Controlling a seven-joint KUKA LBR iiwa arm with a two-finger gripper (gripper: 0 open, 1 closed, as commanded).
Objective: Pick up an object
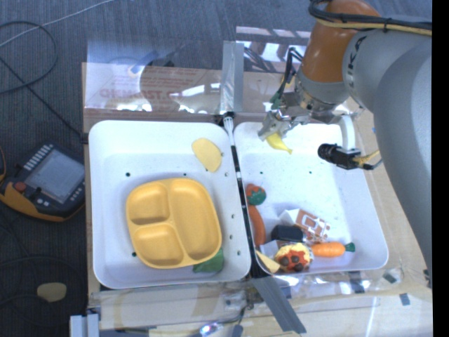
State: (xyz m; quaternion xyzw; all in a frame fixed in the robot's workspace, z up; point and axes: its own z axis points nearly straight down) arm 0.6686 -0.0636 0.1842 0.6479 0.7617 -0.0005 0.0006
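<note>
My gripper hangs over the far left corner of the right bin. A small yellow banana-shaped piece sticks out from between its fingertips, and the fingers are shut on it. The piece seems to be lifted just off the bin floor. Near the front of the right bin lie a red and green tomato-like toy, an orange-red sausage, a black object, a white patterned box, a carrot and a yellow and red toy.
The left bin holds a yellow divided plate, a pale yellow flat piece and a green item tucked under the plate. The ridge between the bins runs just left of the gripper. A teach pendant lies on the floor at left.
</note>
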